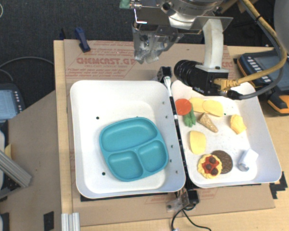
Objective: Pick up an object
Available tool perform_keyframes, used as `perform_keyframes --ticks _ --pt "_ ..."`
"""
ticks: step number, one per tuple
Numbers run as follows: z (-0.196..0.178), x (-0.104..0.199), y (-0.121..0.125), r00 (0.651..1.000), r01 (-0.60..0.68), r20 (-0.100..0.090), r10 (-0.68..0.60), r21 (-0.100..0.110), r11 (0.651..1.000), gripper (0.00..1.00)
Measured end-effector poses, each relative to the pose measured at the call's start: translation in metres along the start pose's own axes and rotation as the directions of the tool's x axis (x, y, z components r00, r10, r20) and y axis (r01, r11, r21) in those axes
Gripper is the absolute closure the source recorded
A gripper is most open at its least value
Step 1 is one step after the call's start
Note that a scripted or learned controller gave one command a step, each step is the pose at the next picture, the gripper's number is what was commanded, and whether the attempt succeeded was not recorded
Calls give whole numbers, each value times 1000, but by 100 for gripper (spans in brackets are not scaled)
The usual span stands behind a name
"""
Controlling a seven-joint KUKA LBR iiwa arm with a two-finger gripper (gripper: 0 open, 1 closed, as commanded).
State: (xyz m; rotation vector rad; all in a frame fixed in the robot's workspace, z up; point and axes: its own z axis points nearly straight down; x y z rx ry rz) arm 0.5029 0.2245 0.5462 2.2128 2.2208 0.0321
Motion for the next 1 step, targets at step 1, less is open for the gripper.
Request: perform_keyframes --ticks 1 --pt "0 1 1 1000 0 8 0 15 1000 100"
